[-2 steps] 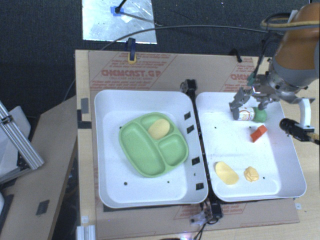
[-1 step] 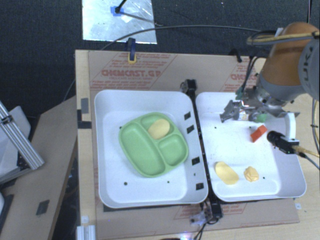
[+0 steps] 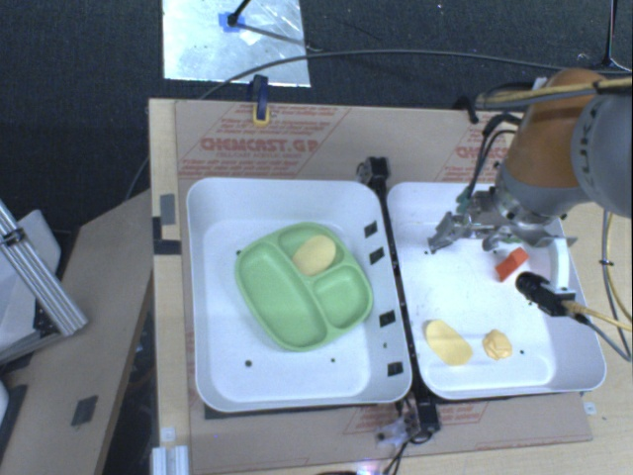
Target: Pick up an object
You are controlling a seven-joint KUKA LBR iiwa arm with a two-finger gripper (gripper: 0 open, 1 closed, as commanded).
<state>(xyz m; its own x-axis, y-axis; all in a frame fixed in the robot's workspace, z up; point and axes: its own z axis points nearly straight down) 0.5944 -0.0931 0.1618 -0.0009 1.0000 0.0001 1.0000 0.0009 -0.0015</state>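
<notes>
No object is lifted: each one that could be picked lies on a bin floor or in the plate. The nearest to the pincer (image 3: 441,237) is a small orange piece (image 3: 510,263) in the right bin (image 3: 465,300), on the bin's far half, just beside the pincer body on its right side. It looks apart from the pincer's tip, which points to the left, toward the wall between the 2 bins.

In the same bin, at the near side, lie 2 more things close together: a flat yellow piece (image 3: 448,342) and a round yellow piece (image 3: 497,344). Both are well apart from the pincer.

I see nothing between the pincer's tips. Whether it is spread or pressed together I cannot tell from this angle. It is low over the white floor of the right bin, and the grey and orange arm (image 3: 554,146) reaches in from the right.

The left bin (image 3: 223,265) holds a green plate (image 3: 297,300) with 3 compartments, and a yellow lump (image 3: 316,254) sits in the far small one. Both bins rest on the counter (image 3: 114,295).

In my judgement the task is at its start. The approach into the right bin is done, but the grasp and the lift are left, and the tip seems not to be aimed at the orange piece.
</notes>
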